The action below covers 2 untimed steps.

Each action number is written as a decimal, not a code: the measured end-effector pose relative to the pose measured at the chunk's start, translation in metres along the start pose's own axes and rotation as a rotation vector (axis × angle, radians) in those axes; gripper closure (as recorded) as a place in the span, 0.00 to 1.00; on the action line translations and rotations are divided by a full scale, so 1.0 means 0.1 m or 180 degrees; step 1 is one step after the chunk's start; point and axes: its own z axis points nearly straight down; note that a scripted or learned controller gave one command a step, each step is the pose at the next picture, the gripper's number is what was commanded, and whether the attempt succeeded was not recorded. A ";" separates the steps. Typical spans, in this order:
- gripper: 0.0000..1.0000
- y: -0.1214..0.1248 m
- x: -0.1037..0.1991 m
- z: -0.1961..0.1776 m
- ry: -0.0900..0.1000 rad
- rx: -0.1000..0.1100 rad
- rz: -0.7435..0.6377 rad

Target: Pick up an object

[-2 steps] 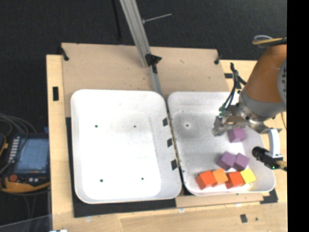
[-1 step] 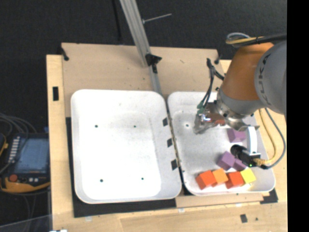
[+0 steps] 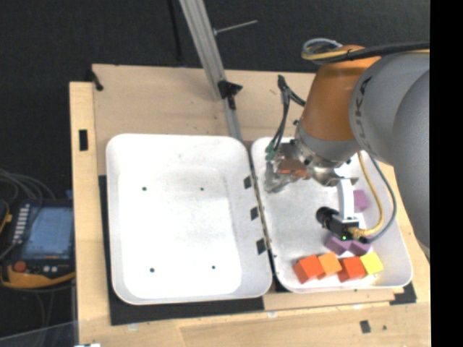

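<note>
Arm [image 3: 394,107]: bulky grey casing, smooth and rounded
Band [image 3: 329,100]: glossy orange, above the wrist
Wrist [image 3: 322,154]: grey metal ring
Cables [image 3: 286,96]: thin, dark, alongside the band
Gripper [image 3: 278,173]: small, metallic

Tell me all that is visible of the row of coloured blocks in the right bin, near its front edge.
The row of blocks lies along the front wall of the right bin, in its front right part. Four small cube-like pieces stand side by side, seemingly touching: two orange ones at the left, a red-orange one, then a yellow one. They look solid and matte, perhaps foam or wood. A purple block sits just behind them, close to the yellow end. The gripper is apart from the row, further back in the bin.
</note>
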 end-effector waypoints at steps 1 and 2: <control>1.00 -0.07 0.50 -0.06 0.0002 0.0008 0.0002; 1.00 -0.03 1.07 -0.21 0.0001 0.0002 0.0000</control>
